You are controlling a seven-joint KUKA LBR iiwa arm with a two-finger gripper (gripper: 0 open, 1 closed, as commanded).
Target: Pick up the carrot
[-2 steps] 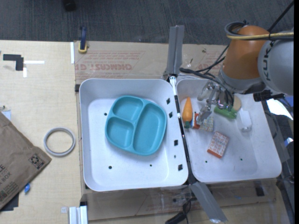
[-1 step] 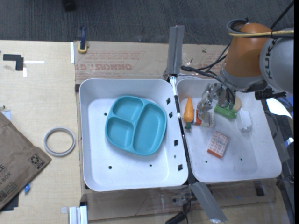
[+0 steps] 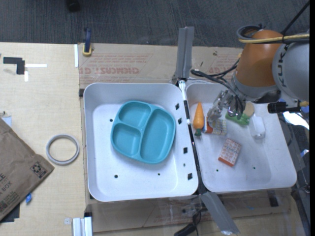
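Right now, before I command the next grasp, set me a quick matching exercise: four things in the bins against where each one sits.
Things:
1. carrot
2. blue divided plate
3. small red-and-white box
4. gripper

Places:
A. middle of the left bin
B. right bin, toward its near side, right of centre line of the carrot
C. right bin, against the left wall near the divider
D. above the right bin, just right of the carrot

Pairs: 1-C, 2-A, 3-B, 4-D
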